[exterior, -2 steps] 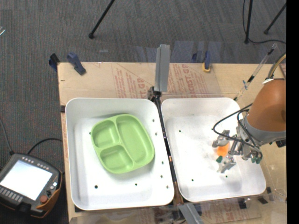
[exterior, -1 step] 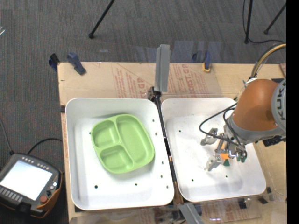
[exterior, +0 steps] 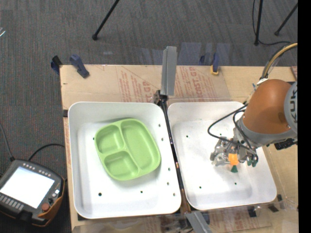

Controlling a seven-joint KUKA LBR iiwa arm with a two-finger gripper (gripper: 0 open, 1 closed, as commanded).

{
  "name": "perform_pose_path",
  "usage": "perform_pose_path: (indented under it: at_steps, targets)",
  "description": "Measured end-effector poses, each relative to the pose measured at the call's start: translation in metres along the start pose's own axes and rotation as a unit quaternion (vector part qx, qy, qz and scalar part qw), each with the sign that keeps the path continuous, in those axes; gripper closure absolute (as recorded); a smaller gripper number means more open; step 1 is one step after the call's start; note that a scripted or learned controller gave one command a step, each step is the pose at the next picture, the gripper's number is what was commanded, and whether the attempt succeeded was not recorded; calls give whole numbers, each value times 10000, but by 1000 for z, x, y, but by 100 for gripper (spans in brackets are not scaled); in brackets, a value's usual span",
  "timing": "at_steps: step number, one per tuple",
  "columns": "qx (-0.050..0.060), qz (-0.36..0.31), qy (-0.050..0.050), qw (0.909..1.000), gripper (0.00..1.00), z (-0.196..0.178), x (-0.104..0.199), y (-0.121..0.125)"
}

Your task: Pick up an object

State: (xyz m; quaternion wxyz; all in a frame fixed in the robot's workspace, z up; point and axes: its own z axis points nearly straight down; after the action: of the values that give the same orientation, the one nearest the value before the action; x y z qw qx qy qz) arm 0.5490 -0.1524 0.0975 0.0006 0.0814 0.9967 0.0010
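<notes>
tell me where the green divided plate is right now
The light green three-compartment plastic plate lies flat in the left white bin, about at its centre, across the divider from the right bin where the gripper works.

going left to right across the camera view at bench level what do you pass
Handheld screen unit on the floor → left bin → green divided plate → right bin → claw low over the right bin with something small and orange at it → orange band of the arm.

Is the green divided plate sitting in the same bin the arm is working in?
No. The green plate lies in the left bin, while the gripper is down in the right bin.
</notes>
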Motion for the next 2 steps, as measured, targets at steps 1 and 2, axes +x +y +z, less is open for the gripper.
perform_pose_path:
  at_steps: [1,2]
  targets:
    - [-1,-6,4,10000,0,0,0,1]
    - [7,60,20,10000,0,11,39,-1]
